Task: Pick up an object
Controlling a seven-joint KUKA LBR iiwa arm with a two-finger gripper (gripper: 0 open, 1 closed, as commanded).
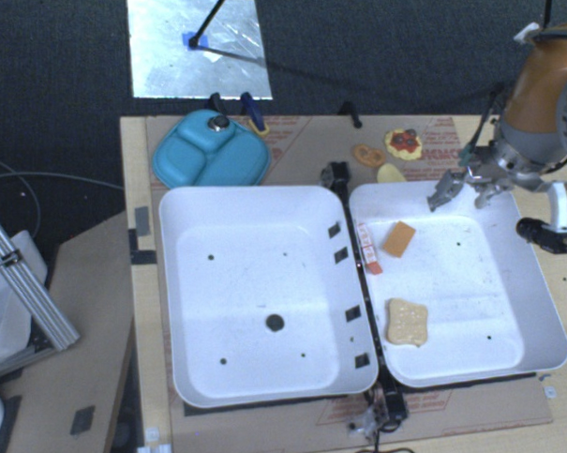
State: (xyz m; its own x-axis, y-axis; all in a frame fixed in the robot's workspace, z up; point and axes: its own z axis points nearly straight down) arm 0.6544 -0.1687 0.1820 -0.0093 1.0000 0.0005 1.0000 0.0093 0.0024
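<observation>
orange block [399,237] lies tilted in right bin [511,286], long axis running upper-right; gripper [462,192] spread wide, empty.

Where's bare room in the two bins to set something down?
The left white bin floor is bare. In the right white bin, room lies right of the orange block and the tan waffle-shaped piece. It's crowded near the divider and under the gripper.

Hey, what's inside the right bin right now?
The right bin holds an orange block near its left wall and a tan waffle-like piece lower down. The arm covers the bin's far right corner.
</observation>
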